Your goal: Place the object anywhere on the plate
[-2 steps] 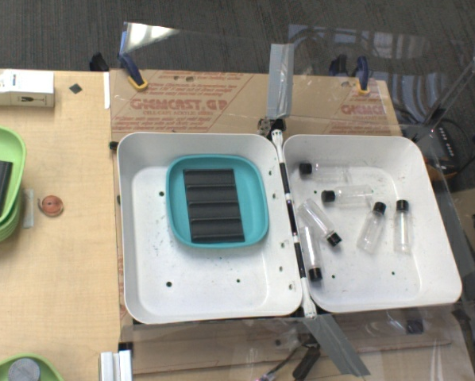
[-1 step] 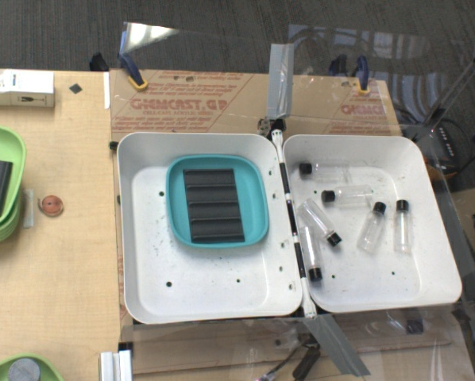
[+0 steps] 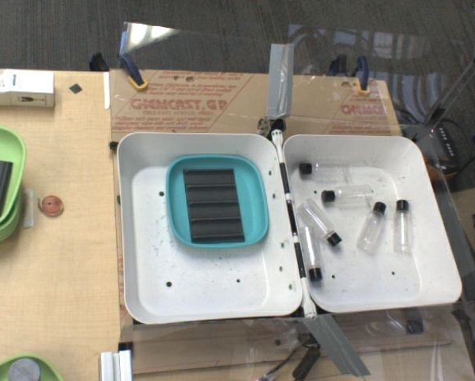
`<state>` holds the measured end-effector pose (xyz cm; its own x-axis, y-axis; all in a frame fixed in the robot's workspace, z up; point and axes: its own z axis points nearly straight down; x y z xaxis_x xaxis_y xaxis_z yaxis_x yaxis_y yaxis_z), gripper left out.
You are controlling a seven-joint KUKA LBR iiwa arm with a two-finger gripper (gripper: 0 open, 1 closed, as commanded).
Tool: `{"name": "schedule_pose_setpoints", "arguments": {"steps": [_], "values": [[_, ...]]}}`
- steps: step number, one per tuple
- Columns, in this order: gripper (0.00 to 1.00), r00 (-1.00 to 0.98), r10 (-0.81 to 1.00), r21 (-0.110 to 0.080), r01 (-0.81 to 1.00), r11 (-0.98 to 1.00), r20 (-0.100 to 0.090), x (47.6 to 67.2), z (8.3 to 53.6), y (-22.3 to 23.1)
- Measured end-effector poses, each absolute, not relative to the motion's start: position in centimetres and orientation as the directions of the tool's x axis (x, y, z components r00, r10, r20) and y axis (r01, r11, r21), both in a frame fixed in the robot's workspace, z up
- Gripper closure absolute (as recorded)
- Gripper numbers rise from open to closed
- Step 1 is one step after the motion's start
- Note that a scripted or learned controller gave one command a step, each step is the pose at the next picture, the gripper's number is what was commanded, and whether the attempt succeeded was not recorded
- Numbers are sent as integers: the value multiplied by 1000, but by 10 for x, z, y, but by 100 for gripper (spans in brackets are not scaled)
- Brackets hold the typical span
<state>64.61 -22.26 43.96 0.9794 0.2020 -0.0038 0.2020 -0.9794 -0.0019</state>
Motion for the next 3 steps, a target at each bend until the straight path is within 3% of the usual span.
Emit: {"name": "schedule_pose_setpoints", "arguments": {"steps": [3], "values": [[0,979,203,-2,203,-979,-4,653,439,-222]]}}
